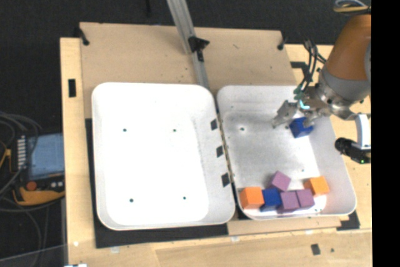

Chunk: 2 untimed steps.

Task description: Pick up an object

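Clustering along the near rim of the right bin (331, 153): an orange block (252, 197), a blue block (271, 197), three purple blocks (289, 200), and a second orange block (318, 185) at the right end, several touching or just beside one another. Sitting bare beside it, the left bin (156, 153), with both resting on the bench (237, 56).

Lying farther back in the right bin, well apart from that cluster: a lone blue cube (302, 128), the likeliest thing to pick. Hovering right over its far edge, the end effector (299, 110), reaching in from the right under the orange-banded wrist. Looking spread rather than closed, one pale finger (282, 114) angling out to the left of the cube; not gripping anything visibly.

Judging the cube as light, rigid and smooth-faced, probably foam or wood, unlikely to deform or break. Best taking it across two opposite flat faces, squarely, avoiding the corners, where slipping or twisting out seems likely.
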Tool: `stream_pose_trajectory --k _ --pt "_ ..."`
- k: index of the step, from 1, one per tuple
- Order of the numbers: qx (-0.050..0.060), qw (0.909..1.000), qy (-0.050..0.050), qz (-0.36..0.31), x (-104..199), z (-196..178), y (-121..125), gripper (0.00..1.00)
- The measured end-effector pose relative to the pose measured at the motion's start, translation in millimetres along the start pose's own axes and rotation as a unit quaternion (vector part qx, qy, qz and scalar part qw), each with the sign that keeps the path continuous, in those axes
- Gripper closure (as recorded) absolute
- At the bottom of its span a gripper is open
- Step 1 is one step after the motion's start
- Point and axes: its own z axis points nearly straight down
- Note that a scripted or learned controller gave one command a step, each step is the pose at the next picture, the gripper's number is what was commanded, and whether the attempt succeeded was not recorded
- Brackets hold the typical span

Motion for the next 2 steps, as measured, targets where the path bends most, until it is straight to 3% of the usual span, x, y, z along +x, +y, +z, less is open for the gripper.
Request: stream_pose_trajectory --k 1,2 --pt "-0.002 1.0000 -0.001 0.000 -0.1 -2.8 1.1 0.00" --pt "-0.001 1.0000 -0.002 0.001 -5.9 39.6 2.4 0.00"
